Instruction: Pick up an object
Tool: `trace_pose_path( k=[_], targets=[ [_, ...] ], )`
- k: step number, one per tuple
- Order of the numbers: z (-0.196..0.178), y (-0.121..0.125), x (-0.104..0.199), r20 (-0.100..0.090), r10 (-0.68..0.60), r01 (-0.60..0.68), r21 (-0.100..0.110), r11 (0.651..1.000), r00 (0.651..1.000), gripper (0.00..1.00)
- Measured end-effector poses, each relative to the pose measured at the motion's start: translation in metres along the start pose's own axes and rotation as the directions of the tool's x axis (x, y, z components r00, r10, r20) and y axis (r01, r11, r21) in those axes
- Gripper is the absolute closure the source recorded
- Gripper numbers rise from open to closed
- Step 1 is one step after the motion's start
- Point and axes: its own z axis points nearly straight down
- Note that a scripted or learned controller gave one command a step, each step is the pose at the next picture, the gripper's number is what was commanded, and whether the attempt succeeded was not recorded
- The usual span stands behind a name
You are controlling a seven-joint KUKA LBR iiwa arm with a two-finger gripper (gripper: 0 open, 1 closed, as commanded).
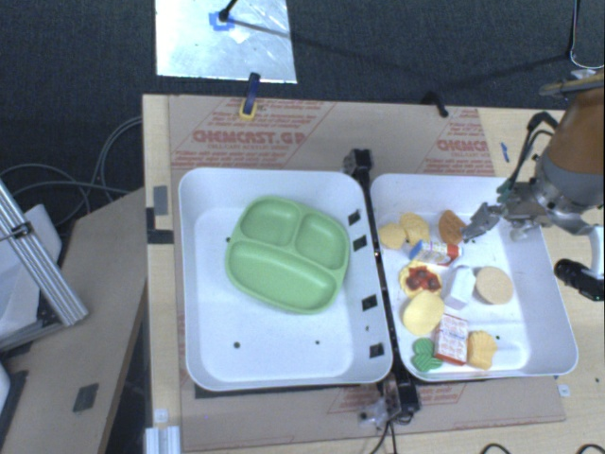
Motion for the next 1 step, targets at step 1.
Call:
trace_pose_path(
  k=[1],
  targets=[
    [-0.0073, 0.0031, 0.0002, 0.003, -0.003, 0.003, -0.013, 1.0, 1.0, 0.0]
  ],
)
